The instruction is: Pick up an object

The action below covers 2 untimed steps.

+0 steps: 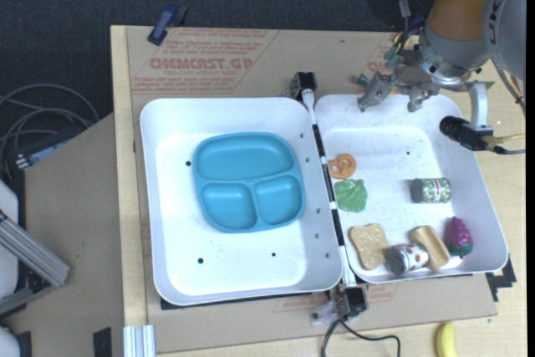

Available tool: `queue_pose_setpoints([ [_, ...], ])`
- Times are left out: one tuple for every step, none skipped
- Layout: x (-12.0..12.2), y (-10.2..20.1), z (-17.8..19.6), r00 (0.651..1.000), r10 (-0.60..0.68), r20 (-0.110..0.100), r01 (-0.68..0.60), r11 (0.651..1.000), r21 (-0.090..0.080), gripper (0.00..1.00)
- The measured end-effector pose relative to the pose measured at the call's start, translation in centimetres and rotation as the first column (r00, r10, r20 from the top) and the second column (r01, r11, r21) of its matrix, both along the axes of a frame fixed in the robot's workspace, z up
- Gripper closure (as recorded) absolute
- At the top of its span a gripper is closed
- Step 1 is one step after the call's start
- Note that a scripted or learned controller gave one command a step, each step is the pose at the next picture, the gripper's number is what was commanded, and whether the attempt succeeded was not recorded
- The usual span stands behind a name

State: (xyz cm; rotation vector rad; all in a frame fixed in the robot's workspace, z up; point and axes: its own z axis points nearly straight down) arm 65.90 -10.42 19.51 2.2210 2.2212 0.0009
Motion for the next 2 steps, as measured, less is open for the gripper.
queue_pose_setpoints([
  [0.7,-4.9,-5.0,1.0,-0.001,-0.004,0.001,1.0,0.0,0.0],
  [-7.5,-11.9,-7.1,1.0,-0.001,-0.003,0.001,1.0,0.0,0.0],
])
